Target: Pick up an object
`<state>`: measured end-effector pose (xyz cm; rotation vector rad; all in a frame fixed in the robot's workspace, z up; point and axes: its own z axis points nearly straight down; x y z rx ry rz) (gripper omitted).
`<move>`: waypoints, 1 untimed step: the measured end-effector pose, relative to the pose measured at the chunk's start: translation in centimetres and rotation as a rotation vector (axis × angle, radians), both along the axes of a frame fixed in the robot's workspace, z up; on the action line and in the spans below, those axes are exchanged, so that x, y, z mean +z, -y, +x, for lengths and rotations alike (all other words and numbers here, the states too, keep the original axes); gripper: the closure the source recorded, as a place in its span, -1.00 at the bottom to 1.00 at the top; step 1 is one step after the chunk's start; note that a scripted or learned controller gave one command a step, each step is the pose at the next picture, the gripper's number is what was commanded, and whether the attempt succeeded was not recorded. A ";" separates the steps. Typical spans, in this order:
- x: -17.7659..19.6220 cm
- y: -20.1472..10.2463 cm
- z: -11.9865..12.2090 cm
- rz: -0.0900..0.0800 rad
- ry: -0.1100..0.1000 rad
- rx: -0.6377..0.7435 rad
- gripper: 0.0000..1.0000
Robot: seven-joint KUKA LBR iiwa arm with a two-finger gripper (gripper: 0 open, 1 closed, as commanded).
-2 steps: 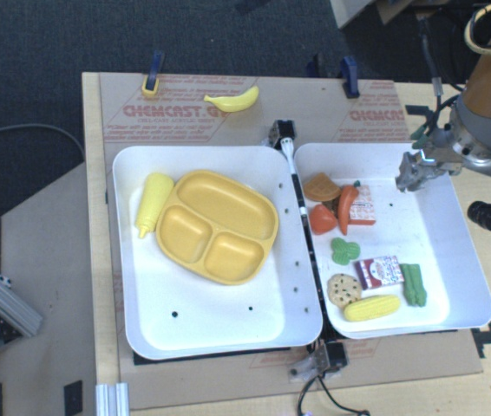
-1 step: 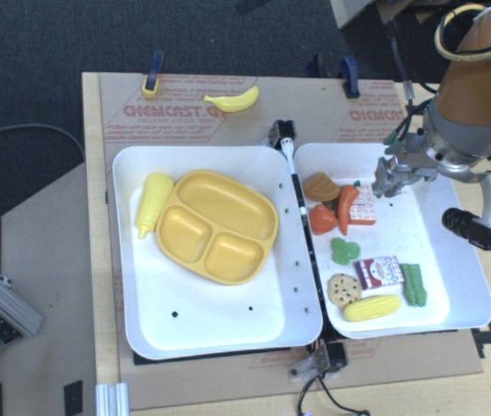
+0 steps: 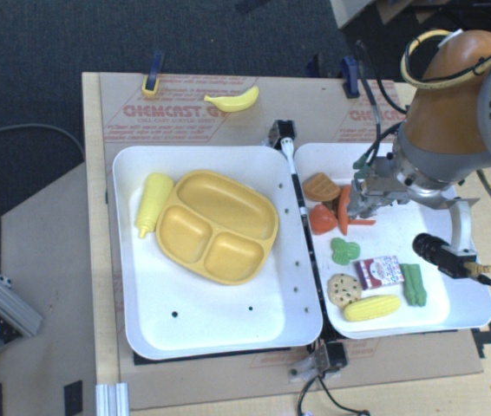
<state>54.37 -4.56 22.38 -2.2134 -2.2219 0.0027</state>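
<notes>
The worktop (image 3: 98,232) carries two shallow white bins side by side. The left bin (image 3: 141,319) holds a yellow divided plate (image 3: 217,225) near its centre, and a yellow bottle (image 3: 151,202) lies just beside the plate at 9 o'clock, touching its edge.

The right bin (image 3: 467,315) holds a group of small toy foods. A brown piece like bread (image 3: 319,186) lies toward 11 o'clock in the bin. Just below it is a red-orange tomato (image 3: 322,221), and an orange carrot (image 3: 343,208) lies against the tomato on its right side. A green leafy piece (image 3: 344,251) is near the centre. Below it, toward 7 o'clock, there is a cookie (image 3: 343,289), and a yellow corn cob (image 3: 372,307) lies at 6 o'clock, touching the cookie. A small red and white packet (image 3: 378,272) is just above the corn, and a green pea pod (image 3: 414,284) is just beside the packet at 3 o'clock.

The arm (image 3: 449,120) reaches in from the right, and the tool (image 3: 365,202) is low over the bin, just beside the carrot and the tomato. I cannot tell how the tool is set, or whether it touches anything.

A yellow banana (image 3: 232,100) lies on the worktop beyond the left bin, at 12 o'clock.
</notes>
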 end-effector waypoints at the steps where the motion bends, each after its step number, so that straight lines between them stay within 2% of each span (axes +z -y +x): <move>1: 1.0 -0.3 1.2 -0.003 0.008 -0.002 1.00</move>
